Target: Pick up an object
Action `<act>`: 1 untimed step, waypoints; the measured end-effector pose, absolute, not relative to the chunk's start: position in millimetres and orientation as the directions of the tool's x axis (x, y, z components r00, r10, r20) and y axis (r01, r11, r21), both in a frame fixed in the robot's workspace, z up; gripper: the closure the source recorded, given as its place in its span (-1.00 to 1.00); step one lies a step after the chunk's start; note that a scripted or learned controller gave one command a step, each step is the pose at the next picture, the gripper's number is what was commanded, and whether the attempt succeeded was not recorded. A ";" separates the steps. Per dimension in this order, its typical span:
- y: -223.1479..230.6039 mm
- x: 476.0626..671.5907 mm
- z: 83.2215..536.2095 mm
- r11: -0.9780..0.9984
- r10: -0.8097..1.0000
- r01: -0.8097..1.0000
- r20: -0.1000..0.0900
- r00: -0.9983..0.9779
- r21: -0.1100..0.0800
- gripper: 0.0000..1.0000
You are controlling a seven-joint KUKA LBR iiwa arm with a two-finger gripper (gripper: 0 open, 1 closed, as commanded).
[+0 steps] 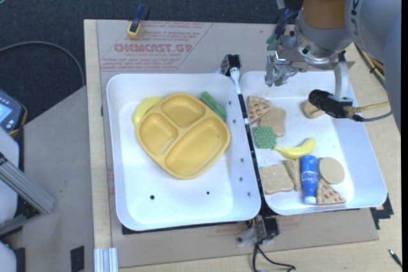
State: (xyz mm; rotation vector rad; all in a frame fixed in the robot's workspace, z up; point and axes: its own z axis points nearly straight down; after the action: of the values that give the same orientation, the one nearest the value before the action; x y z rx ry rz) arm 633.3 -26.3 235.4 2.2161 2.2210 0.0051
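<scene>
Grey arm [357,3] bent down, end effector [278,76] (metal) over right bin [370,156].

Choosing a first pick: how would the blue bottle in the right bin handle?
The blue bottle lies on its side, so it would likely roll if nudged. It looks like smooth plastic, probably light and stiff, possibly slippery.

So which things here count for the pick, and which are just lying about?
For the pick:
gripper
waffle pieces
banana
blue bottle
bread slice
green toy

Lying about:
yellow divided tray
blue-and-yellow clamp
</scene>
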 end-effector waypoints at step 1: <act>-22.3 631.8 217.4 0.000 1.000 1.000 0.000 0.000 -0.004 1.00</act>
State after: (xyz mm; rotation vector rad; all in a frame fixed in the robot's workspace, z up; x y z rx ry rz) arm 631.8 -22.3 217.4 2.2234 2.2241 -0.0043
